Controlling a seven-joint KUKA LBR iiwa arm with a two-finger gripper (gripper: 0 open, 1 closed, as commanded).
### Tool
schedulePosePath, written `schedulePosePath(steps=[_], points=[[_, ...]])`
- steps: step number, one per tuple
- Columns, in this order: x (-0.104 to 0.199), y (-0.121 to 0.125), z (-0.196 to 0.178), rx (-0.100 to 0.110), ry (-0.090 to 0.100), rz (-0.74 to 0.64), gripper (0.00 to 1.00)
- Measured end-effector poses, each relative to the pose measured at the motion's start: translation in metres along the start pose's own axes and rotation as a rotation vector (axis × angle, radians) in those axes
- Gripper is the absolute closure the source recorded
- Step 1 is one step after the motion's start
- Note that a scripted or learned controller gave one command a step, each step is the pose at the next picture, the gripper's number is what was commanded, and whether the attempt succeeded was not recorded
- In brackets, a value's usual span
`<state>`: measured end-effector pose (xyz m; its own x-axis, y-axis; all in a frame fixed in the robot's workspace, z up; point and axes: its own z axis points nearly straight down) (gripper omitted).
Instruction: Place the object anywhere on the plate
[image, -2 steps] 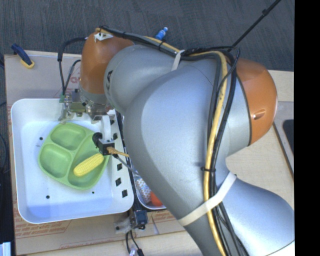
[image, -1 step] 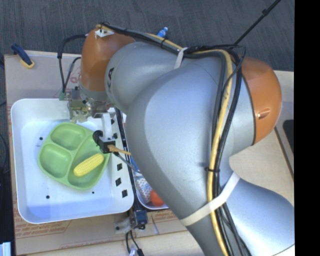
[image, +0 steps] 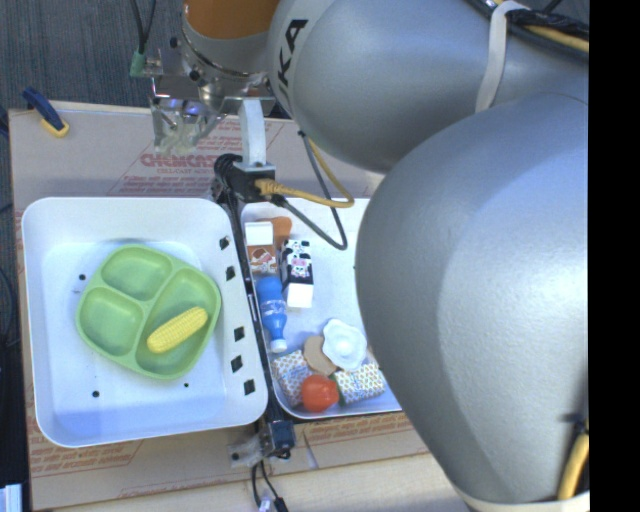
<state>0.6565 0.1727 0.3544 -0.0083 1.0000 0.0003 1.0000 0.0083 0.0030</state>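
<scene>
The right bin (image: 300, 408), nearest the arm (image: 480, 250), held a red ball (image: 319, 393), patterned packets (image: 360, 382), a white cup-like piece (image: 345, 343), a blue bottle (image: 271, 306) and small cartons (image: 297, 270). In the left bin (image: 60, 240) sat the green divided plate (image: 148, 310), and the corn cob (image: 177, 329) lay in its lower right compartment, its long axis running slantwise from lower left to upper right. Beyond the bins, the gripper (image: 183, 128) hung over cardboard printed with red lettering too blurred to read, its clear fingers slightly spread around nothing.
</scene>
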Motion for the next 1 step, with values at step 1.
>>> schedulePosePath(steps=[1], points=[[-0.0433, -0.0632, 0.1677, 0.01, -0.002, 0.002, 1.0]])
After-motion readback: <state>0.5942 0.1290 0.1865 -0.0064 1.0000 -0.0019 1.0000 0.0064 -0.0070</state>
